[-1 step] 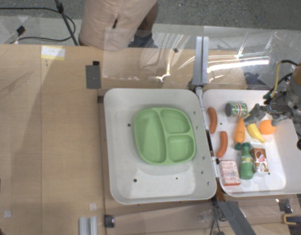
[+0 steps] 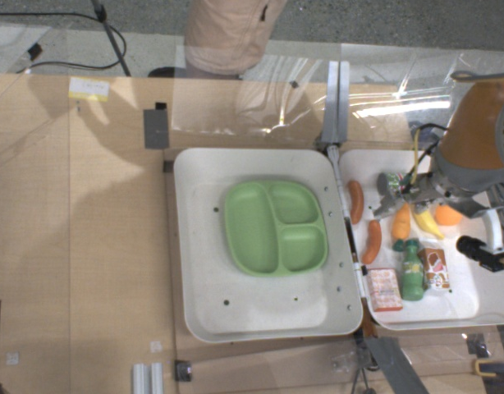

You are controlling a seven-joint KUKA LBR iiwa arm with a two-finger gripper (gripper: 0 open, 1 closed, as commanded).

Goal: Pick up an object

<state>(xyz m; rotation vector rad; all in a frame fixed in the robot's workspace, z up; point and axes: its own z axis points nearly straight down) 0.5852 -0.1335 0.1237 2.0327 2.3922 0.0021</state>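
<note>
Gripper (image 2: 397, 189) hovered just above the carrot (image 2: 401, 221) in the right bin (image 2: 465, 306); couldn't tell its grip, honestly.

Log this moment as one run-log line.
arm: over right bin | gripper: low among toy food, near carrot | grasp: none visible | left bin: green divided plate

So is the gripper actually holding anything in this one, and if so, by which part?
It cannot be told. The gripper is low in the right bin, just above the orange carrot, but nothing shows between its fingers.
</note>
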